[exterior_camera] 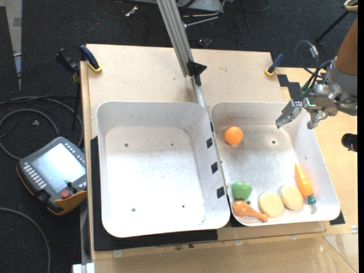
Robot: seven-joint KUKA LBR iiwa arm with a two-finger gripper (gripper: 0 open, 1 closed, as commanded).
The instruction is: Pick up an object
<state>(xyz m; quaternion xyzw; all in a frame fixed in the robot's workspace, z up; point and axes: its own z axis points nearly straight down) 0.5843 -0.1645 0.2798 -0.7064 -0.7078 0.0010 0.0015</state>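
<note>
Orange ball [233,135] rests alone in upper part of right bin [318,155] | green pepper [242,190], drumstick [248,210], two pale rounds [281,201], carrot [303,182] along near edge | jaws [300,115] spread, holding nothing, above far right rim | left bin [108,152] beside, on bench [142,73]

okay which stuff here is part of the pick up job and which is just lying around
Job: gripper; orange ball, green pepper, drumstick, two pale rounds, carrot; right bin.
Lying about: left bin, teach pendant, clamps.
</note>
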